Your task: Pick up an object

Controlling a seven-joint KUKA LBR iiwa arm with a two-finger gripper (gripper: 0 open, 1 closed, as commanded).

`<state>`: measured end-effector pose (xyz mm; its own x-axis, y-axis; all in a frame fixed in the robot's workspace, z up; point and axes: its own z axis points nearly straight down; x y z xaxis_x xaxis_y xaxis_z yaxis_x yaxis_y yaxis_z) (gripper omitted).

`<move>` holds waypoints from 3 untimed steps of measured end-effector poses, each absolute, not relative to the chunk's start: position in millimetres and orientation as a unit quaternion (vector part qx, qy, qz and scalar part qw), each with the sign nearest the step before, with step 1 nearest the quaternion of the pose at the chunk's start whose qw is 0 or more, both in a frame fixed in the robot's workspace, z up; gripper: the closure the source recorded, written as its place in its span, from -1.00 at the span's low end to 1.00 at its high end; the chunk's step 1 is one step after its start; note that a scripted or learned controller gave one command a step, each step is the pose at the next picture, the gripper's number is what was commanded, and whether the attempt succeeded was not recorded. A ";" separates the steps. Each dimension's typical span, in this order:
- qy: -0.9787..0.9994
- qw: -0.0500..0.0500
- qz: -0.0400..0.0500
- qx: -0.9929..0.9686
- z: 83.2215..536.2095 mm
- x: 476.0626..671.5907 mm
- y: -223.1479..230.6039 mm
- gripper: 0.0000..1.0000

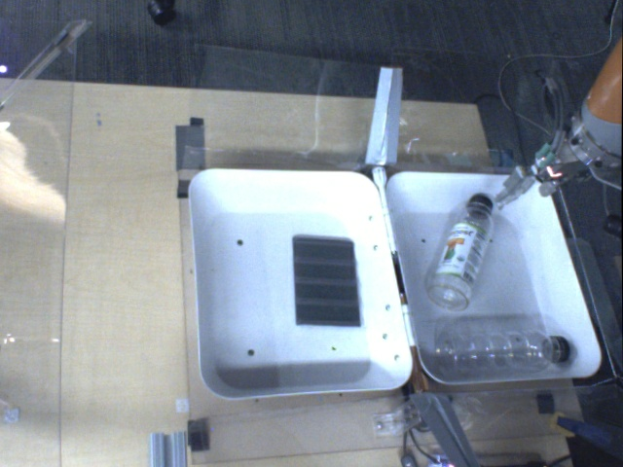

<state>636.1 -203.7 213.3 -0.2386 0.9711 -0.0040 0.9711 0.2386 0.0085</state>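
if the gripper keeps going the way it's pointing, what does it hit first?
Probably the black cap of the labelled bottle in the right bin: the gripper points down-left at it, tip just short of it. Height is unclear.

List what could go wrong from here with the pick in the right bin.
1. The labelled bottle lies on its side in the right bin; being round, it may roll away if the gripper, near its dark cap, nudges it.
2. The clear bottle also lies on its side along the near wall; its see-through body may be hard to locate, and the wall leaves little room for a finger.
3. The gripper sits near the bin's far rim and could clip it while descending.
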 end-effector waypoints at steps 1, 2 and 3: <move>0.817 0.004 0.002 0.577 115.9 630.9 -181.1 -1.00; 0.838 0.007 0.003 0.546 90.5 615.4 -204.3 -1.00; 0.734 0.004 0.002 0.679 87.9 655.2 -202.3 -1.00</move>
